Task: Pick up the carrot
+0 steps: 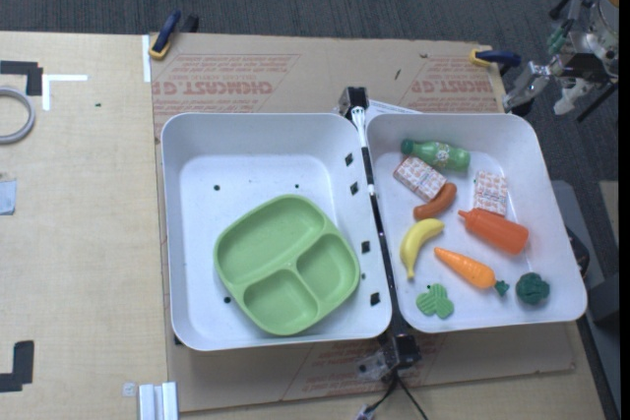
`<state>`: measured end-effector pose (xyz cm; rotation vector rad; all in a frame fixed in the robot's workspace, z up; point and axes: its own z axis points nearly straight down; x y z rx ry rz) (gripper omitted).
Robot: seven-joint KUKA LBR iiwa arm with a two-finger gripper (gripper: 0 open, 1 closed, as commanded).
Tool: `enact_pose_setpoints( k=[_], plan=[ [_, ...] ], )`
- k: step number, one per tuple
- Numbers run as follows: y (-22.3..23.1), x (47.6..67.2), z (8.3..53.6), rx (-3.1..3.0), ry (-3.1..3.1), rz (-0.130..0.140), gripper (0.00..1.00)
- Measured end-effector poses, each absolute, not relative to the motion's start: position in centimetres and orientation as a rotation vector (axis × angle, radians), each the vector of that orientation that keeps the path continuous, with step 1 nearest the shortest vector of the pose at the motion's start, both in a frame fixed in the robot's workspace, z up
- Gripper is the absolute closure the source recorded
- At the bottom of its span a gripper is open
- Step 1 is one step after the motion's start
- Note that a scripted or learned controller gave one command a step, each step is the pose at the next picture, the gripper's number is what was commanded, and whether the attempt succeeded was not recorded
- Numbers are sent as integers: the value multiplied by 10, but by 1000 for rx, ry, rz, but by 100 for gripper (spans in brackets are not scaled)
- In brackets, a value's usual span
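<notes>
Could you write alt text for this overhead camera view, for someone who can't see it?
A toy carrot lies among play food in the right bin, beside a banana. The left bin holds a green tray; the gripper hangs beyond the bins' far right corner.

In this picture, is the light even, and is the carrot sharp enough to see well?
Camera view: light is soft and even, shadows faint along the bin walls; the carrot is sharp; the gripper at the upper right looks small and slightly blurred.

Arm (591, 44) cut off by the right edge, its gripper (539, 86) too small to read, grey ring (14, 116) clipped at left edge
</notes>
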<state>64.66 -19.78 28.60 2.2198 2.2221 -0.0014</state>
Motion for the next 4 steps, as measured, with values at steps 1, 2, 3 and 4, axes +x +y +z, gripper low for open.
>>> enact_pose_setpoints(
  k=[1, 2, 3, 4],
  plan=[
    [-221, 564, 198, 2288, 2152, -1, 0],
    [-143, 483, 92, 2364, 2071, -1, 0],
    [-137, 479, 93, 1786, 2583, 1, 0],
    [-138, 480, 102, 1787, 2579, 4, 100]
  ],
)
